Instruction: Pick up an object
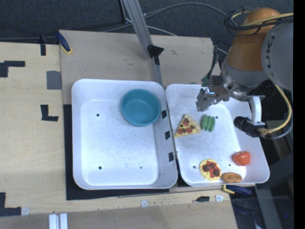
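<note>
In the right bin [188, 97] lie a pizza slice [187, 127], a green vegetable piece [208, 123], a small round pizza [210, 169], a brown donut-like piece [232, 177] and a red pepper-like piece [241, 158]. My gripper [205, 102] hangs over the upper part of this bin, just above the green piece, with nothing visible between its fingers. A blue bowl [140, 107] sits at the top of the left bin [95, 142].
A slanted metal pole [143, 30] runs down to the gap between the bins. Cables loop above the arm at the upper right. A blue-yellow clamp [64, 44] sits at the board's top left corner.
</note>
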Available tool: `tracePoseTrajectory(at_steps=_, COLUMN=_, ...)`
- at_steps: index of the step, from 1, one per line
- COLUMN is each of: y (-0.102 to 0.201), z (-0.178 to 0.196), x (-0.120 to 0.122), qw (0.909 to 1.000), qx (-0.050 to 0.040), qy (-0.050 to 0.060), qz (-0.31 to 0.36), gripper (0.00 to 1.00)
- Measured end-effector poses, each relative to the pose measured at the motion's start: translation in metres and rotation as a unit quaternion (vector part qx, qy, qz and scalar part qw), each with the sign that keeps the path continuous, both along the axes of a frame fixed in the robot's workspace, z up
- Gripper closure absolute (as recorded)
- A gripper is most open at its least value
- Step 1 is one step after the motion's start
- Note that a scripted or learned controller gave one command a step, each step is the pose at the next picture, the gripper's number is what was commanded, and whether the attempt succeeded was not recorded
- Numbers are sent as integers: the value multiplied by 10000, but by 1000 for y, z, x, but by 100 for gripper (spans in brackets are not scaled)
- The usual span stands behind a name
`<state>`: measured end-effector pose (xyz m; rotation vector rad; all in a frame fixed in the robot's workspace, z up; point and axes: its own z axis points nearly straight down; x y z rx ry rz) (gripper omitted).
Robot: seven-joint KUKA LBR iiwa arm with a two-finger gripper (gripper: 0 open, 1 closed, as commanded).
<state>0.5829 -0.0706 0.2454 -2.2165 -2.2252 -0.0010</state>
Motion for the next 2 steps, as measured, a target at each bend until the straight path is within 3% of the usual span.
tracePoseTrajectory(at_steps=2, y=113, z=0, x=20, qw=10000, qx=0, qy=2, qz=4, gripper=100)
